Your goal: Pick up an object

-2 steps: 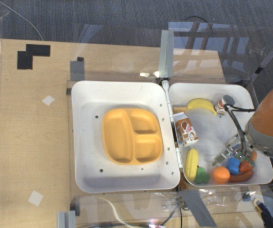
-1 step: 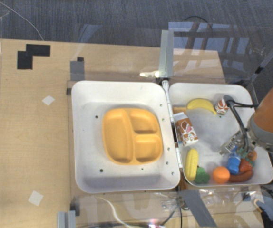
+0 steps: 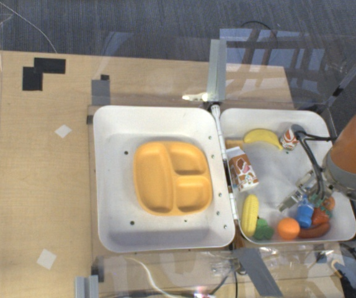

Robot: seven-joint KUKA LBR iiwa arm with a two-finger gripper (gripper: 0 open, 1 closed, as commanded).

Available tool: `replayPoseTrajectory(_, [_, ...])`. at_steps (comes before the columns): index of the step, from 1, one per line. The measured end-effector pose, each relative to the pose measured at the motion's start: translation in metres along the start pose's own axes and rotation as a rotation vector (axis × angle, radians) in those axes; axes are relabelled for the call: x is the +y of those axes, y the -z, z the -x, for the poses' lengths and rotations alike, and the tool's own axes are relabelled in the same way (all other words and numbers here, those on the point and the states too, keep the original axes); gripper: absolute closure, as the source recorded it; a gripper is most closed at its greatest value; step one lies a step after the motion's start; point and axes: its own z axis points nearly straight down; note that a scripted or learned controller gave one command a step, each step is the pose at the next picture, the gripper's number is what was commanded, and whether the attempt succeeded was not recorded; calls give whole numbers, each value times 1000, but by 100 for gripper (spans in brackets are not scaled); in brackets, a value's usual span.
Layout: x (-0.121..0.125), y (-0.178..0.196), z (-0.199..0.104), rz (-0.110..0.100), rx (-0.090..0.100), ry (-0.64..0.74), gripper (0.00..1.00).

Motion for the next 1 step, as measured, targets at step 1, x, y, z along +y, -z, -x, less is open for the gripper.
replayPoseTrajectory(1, [8, -13, -16, -9, 9, -231, 0])
